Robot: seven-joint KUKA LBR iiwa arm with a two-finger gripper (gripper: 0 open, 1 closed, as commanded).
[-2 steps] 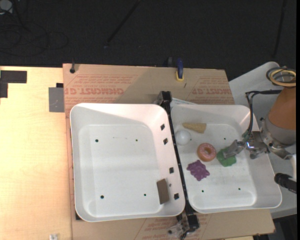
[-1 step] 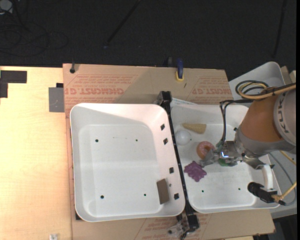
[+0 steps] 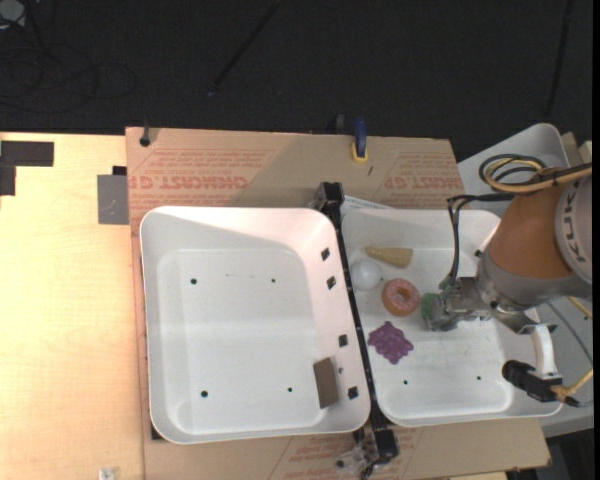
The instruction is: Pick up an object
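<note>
1. White bins — two: the left bin (image 3: 180,238) and the right bin (image 3: 460,393).
2. Loose objects in the right bin — four: a white ball (image 3: 366,274), a tan wedge (image 3: 390,256), a pink ring (image 3: 401,296), a purple piece (image 3: 390,342).
3. Robot arms — one (image 3: 535,243).

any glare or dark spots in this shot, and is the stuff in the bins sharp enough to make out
Camera view: the left bin is brightly lit with a soft shadow across its upper left; the background above the bench is nearly black; the pink ring and purple piece read soft; the gripper is blurry.

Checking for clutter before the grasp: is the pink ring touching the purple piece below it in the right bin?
Apart. The camera view shows a strip of white bin floor between the pink ring and the purple piece.
</note>
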